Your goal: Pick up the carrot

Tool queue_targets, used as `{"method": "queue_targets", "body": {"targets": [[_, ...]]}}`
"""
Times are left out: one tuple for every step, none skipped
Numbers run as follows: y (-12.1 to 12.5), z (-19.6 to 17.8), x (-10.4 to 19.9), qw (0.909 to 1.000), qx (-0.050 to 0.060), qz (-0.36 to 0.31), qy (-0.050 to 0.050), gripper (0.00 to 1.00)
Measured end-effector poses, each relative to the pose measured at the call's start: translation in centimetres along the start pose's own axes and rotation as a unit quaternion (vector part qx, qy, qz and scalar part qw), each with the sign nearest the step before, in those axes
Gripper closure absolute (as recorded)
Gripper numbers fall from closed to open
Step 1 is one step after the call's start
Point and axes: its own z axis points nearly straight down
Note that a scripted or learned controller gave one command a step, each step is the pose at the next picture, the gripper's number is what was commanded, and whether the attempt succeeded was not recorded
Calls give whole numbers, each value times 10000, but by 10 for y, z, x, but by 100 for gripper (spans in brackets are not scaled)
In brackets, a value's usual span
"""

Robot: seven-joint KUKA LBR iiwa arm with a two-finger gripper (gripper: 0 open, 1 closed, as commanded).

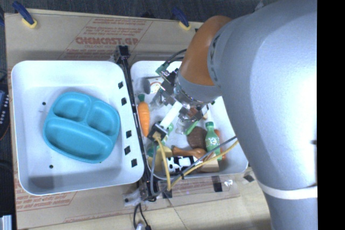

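The orange carrot (143, 118) lies in the right bin (141, 69), lengthwise against its left wall, green top pointing to the back. My gripper (159, 92) hangs over the bin's back middle, just right of and behind the carrot, with the arm's wrist covering much of it. Nothing is visibly held.
A blue sectioned plate (81, 125) rests in the left bin (32, 75). In the right bin, a green bottle (211, 137), a brown piece (196, 137), a black-and-white item (181, 162) and a wooden block (209, 165) crowd the front right. The arm covers the bin's right side.
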Motion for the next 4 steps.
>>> {"method": "queue_targets", "body": {"targets": [[0,0,0,10000,0,0,0,0],[0,0,0,10000,0,0,0,0],[0,0,0,10000,0,0,0,0],[0,-1,6,9987,-17,505,10,0]]}}
